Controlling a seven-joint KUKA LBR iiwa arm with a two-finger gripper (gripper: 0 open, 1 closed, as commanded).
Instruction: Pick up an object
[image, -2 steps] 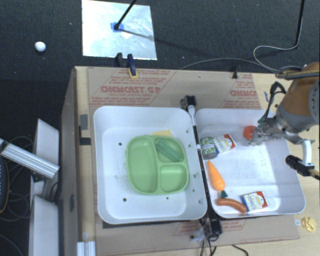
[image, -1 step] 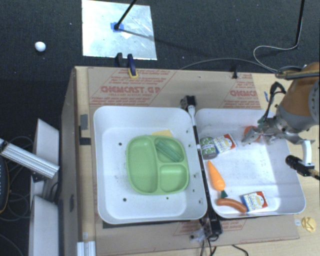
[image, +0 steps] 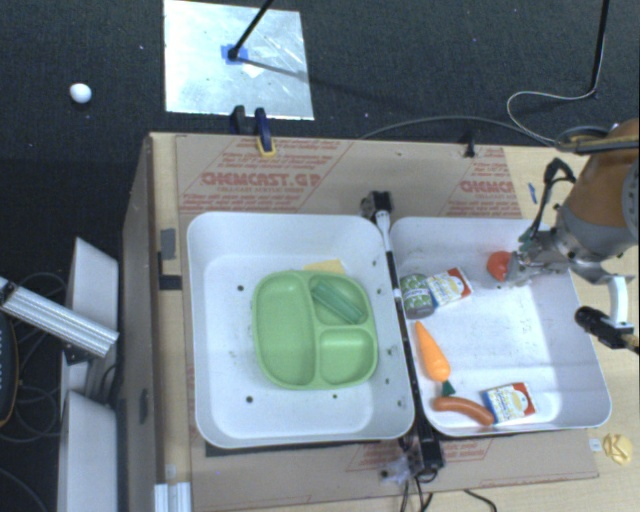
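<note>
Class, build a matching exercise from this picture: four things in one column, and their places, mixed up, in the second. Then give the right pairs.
Things:
1. green divided plate
2. carrot
3. red ball
4. sausage

Places:
A. right bin, near its front edge
B. left bin
C. right bin, beside the gripper
D. right bin, near the wall between the bins

Pairs: 1-B, 2-D, 3-C, 4-A

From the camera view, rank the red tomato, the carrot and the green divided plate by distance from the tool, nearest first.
1. Red tomato, right beside the tool, right bin's far side.
2. Carrot, right bin's left part.
3. Green divided plate, left bin.
</note>
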